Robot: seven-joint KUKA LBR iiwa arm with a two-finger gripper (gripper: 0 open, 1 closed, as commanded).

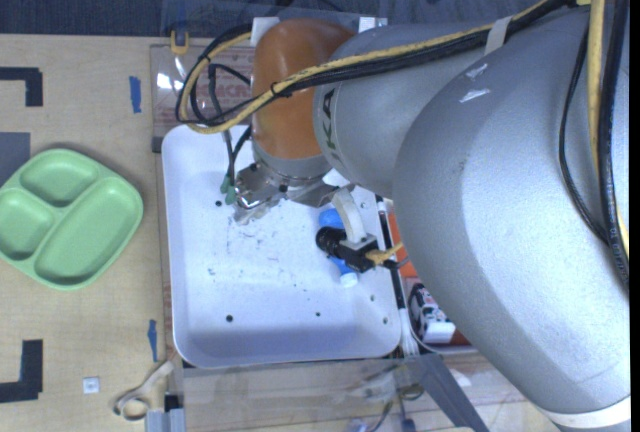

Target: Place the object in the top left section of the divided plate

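Reaching in from the right, the grey arm (pixel 480 170) fills much of the view, and its orange band (pixel 290 90) sits over the far edge of the white bin (pixel 270 305). The claw (pixel 243 203) is low over the bin's upper left part, close to the floor. Whether it is wide or narrow cannot be told from this angle, and nothing can be seen held in it.

A blue object (pixel 329 219) lies in the right part of the bin, partly covered by the robot's own hardware and apart from the claw. Small dark specks dot the bin floor.

The green divided plate (pixel 70 220) rests on the wooden counter (pixel 80 100), left of the bin and not touching it. It has two small sections on its left side and one large section on its right.
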